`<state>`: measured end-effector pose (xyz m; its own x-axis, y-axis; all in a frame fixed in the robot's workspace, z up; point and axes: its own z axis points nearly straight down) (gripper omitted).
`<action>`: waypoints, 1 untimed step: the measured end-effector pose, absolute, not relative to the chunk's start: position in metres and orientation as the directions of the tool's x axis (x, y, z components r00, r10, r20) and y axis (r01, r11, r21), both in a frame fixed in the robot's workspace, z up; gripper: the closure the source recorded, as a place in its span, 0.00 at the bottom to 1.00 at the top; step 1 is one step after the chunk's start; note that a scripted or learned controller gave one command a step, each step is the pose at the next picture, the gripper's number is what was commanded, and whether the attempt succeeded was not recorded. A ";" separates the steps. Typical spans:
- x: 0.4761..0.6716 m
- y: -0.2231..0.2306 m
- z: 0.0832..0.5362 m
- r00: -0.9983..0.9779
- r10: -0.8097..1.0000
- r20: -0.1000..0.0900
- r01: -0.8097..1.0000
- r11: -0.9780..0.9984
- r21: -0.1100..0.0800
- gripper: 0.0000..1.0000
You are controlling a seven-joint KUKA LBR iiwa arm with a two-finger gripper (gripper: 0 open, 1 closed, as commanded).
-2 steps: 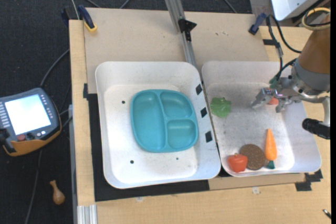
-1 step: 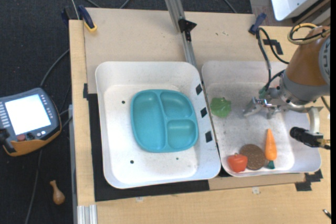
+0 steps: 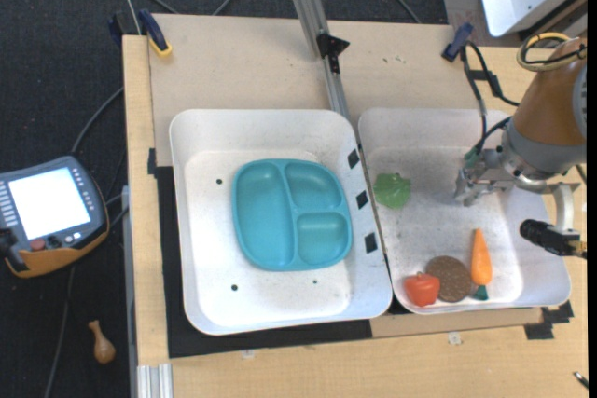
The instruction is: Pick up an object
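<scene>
Gripper (image 3: 472, 185) hangs over the upper part of the right bin (image 3: 438, 121), nothing between its fingers; whether they are spread or pressed together, cannot tell at this resolution.

Candidates in that bin: green toy vegetable (image 3: 393, 190), alone near the left wall; orange carrot (image 3: 480, 258), lying roughly lengthwise, just below the gripper; brown round disc (image 3: 451, 277) touching or just beside the carrot; red toy (image 3: 422, 290) against the disc at the lower rim.

Judgement: the green piece is the cleanest target, being well apart from its neighbours; come straight down, centred; watch the bin wall beside it. The clustered three risk a nudge or a double contact.

Left bin (image 3: 201, 200) holds a teal divided plate (image 3: 291, 213).
</scene>
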<state>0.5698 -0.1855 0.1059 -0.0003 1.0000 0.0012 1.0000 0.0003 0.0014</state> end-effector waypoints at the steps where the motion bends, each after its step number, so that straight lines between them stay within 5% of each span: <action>1: 0.570 -0.180 0.169 -0.002 1.000 -0.002 1.000 0.002 0.007 1.00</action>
<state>0.5705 -0.1799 0.1689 -0.0019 1.0000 -0.0018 1.0000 0.0019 0.0073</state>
